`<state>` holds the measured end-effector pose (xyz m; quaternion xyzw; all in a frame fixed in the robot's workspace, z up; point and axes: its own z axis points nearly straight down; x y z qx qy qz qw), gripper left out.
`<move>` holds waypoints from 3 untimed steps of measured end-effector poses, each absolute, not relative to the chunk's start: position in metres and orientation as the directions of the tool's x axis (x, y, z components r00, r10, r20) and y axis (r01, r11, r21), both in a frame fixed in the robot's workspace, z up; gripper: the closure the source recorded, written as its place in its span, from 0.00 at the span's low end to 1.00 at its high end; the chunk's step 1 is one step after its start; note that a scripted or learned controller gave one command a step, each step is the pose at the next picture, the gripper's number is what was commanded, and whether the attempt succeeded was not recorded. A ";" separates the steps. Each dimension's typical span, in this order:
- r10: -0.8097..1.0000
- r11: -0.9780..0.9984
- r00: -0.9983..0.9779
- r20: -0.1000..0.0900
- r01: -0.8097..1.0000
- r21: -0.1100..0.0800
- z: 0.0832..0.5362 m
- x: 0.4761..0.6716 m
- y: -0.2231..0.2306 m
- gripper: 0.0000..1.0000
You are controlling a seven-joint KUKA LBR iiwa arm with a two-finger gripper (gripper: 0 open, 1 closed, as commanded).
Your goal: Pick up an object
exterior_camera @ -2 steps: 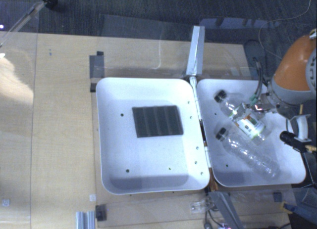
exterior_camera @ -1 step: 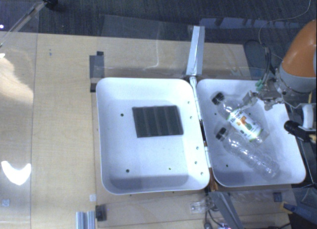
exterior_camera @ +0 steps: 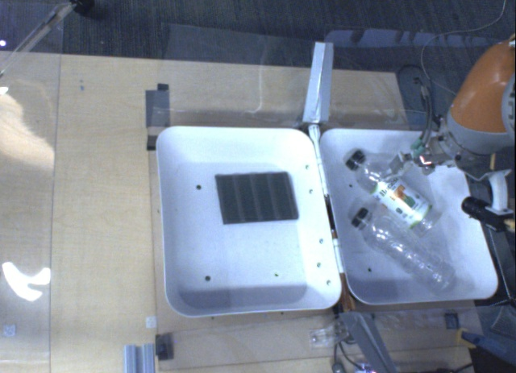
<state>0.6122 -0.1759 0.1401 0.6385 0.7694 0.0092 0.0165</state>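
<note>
Two clear plastic bottles lie in the right bin (exterior_camera: 484, 283). The upper bottle (exterior_camera: 395, 194) has a black cap at its left end and a white and green label. The lower bottle (exterior_camera: 403, 249) lies slanted below it, its black cap also pointing left. A dark ribbed rectangular pad (exterior_camera: 256, 197) lies flat in the left bin (exterior_camera: 185, 275). The grey arm with its orange band (exterior_camera: 484, 93) comes in from the right, and my gripper (exterior_camera: 421, 156) hangs over the right bin's upper right part, just above the labelled bottle's far end.
The two white bins sit side by side on a wooden bench, with a metal divider bar (exterior_camera: 318, 81) behind their shared edge. A black part of the arm's mount (exterior_camera: 488, 210) juts over the right bin's right rim. Cables run at the upper right.
</note>
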 end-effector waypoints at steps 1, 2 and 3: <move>0.963 0.270 -0.269 -0.021 0.962 0.042 0.135 0.612 -0.172 0.00; 0.938 0.346 -0.346 -0.025 0.937 0.046 0.133 0.615 -0.164 0.00; 0.865 0.501 -0.501 -0.018 0.865 0.017 0.096 0.602 -0.150 0.00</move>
